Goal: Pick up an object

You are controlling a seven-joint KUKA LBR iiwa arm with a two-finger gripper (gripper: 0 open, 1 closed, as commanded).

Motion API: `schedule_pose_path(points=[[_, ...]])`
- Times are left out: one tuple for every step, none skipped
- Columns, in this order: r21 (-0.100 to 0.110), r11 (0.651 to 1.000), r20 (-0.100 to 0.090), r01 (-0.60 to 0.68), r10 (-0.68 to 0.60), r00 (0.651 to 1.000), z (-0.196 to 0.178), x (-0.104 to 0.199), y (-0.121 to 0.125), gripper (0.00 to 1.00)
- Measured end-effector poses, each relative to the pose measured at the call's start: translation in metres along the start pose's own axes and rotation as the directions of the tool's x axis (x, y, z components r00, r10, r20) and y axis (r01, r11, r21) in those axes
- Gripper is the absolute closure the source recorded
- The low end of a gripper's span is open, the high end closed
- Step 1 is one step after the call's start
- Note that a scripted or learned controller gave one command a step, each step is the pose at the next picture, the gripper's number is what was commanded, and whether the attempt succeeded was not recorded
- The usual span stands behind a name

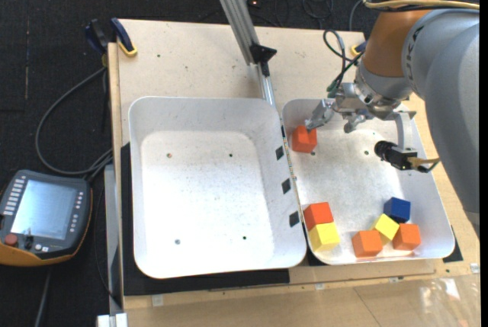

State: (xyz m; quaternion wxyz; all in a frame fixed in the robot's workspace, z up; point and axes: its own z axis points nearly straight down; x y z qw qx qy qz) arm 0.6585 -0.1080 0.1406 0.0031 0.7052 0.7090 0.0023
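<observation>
Hard-edged blocks, orange (367, 242), yellow (324, 235) and blue (397, 208), crowd the near end of the smooth right bin (438, 203) on the table. At its far end the jaws (333, 117) hang beside an orange cube (305, 139); spread or pinching, I cannot tell. Judged mid-grasp, the next move calls for a clean lift.

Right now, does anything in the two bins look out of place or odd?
Nothing looks spilled or damaged. One orange block sits apart near the top of the right bin, by the gripper, while the other blocks cluster along that bin's near edge. I can't tell whether it's held.
</observation>
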Motion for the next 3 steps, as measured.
schedule_pose_path(points=[[0.014,1.0,-0.001,-0.011,0.011,1.0,-0.003,-0.032,-0.107,0.0],[0.001,1.0,0.0,0.001,-0.001,1.0,-0.037,0.0,-0.07,0.0],[0.005,1.0,0.0,0.0,0.0,1.0,0.006,0.0,-0.022,0.0]])
